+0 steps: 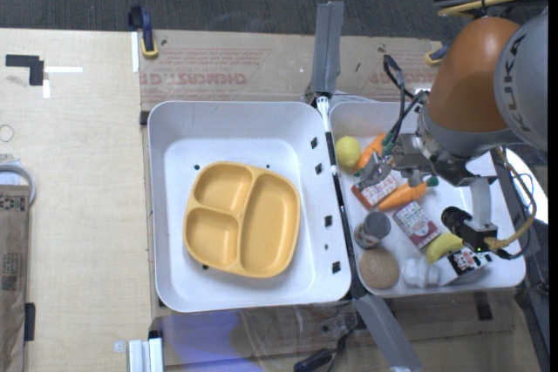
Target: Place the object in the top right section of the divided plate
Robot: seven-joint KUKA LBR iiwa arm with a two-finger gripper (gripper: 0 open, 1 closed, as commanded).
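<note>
Yellow plastic gives the divided plate [242, 219] its colour, and it makes the best landmark, lying in the left bin [166, 213] with its three hollows bare. Right of the plate, past the wall between the bins, the right bin [510, 274] holds a clutter. Nearest the camera there, a brown round disc [379, 268] sits beside something whitish [420, 274], with a yellow banana-like piece [440, 246] close by. A little farther back, still right of the plate, are a grey round lid or can [374, 227], a small red-and-white packet [415, 223] and an orange carrot [406, 195]. Farther again lies a yellow lemon [348, 152], closest to the plate of that group. The gripper [384, 172] hangs low over the carrot and a red-labelled packet [375, 187], just right of the lemon; cables and the arm's orange band [471, 74] crowd it, so whether its fingers are apart or together I cannot tell, and nothing is plainly seen between them
</note>
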